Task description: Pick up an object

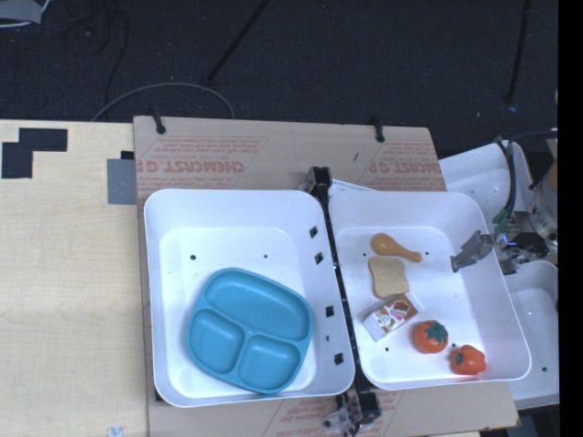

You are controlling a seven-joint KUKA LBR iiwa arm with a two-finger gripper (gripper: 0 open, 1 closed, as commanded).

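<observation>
The right bin (pixel 460 209) holds several toy foods: a yellow-orange drumstick-shaped piece (pixel 393 246), a slice of toast (pixel 389 276), a small printed carton (pixel 392 316), an orange tomato with a green top (pixel 430 336) and a red fruit (pixel 467 360). My gripper (pixel 485 257) hovers over the right rim of this bin, to the right of the toast and above the tomato in the picture. Its fingers look open with nothing between them. It touches none of the objects.
A blue divided plate (pixel 248 329) lies in the left bin (pixel 182 217). A black divider (pixel 330 271) runs between the two bins. Cardboard (pixel 273 157) lies under both bins. White sheeting (pixel 478 171) sits by the arm at the right.
</observation>
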